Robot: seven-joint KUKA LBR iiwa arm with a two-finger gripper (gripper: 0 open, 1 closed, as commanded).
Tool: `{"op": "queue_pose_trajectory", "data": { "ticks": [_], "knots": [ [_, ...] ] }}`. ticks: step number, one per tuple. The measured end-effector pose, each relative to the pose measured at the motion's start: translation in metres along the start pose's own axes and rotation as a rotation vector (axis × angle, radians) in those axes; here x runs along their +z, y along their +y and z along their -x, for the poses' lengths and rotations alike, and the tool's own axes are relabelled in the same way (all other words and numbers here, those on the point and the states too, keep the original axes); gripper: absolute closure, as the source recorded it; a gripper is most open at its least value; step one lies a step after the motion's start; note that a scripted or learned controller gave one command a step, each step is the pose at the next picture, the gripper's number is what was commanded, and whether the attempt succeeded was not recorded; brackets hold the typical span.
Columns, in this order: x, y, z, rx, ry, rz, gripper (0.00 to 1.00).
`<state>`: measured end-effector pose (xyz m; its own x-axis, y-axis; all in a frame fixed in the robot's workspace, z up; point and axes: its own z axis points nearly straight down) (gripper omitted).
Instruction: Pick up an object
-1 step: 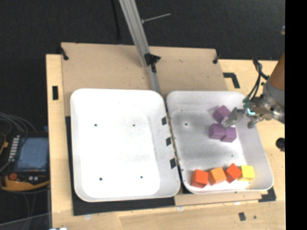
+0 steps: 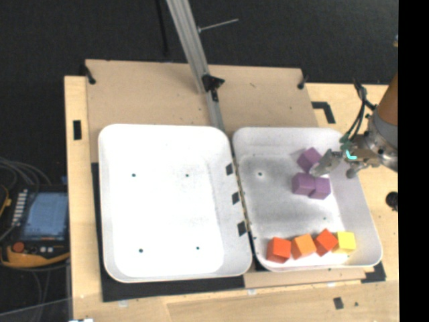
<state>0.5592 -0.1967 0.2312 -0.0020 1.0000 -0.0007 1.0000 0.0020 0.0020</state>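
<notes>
- Left bin (image 2: 167, 200): bare white floor with a few small dark dots, nothing in it to pick
- Metal post (image 2: 191, 42): slants down from the top of the view to the seam between the two bins, well apart from the arm
- Right bin (image 2: 268, 200): holds all the blocks, so any pick has to happen here
- Front row in the right bin, left to right: red-orange block (image 2: 279, 249), orange block (image 2: 303, 245), red block (image 2: 326, 241), yellow block (image 2: 346, 240), packed touching one another along the near wall
- Purple blocks (image 2: 310, 176): a loose cluster toward the back right, one upper piece and what looks like two touching pieces below it, though the blur makes the count uncertain
- Gripper (image 2: 338, 166): at the bin's right side, just beside the purple cluster, fingers spread apart with nothing between them; one light finger (image 2: 324, 165) reaches toward the upper purple block
- Risk: the purple blocks sit so close that a finger may land on top of one instead of beside it, pushing it away rather than gripping it
- Risk: closing across two touching blocks could give a skewed hold that slips on the lift
- Risk: the gripper sits near the right wall, so a sideways correction may scrape the rim
</notes>
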Motion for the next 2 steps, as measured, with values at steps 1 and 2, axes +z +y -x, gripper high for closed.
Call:
{"op": "queue_pose_trajectory", "data": {
  "ticks": [1,2],
  "knots": [
    [0.047,0.000,-0.007,0.002,0.000,-0.005,0.00],
    [0.097,0.004,0.005,0.003,-0.004,0.001,0.00]
  ]
}}
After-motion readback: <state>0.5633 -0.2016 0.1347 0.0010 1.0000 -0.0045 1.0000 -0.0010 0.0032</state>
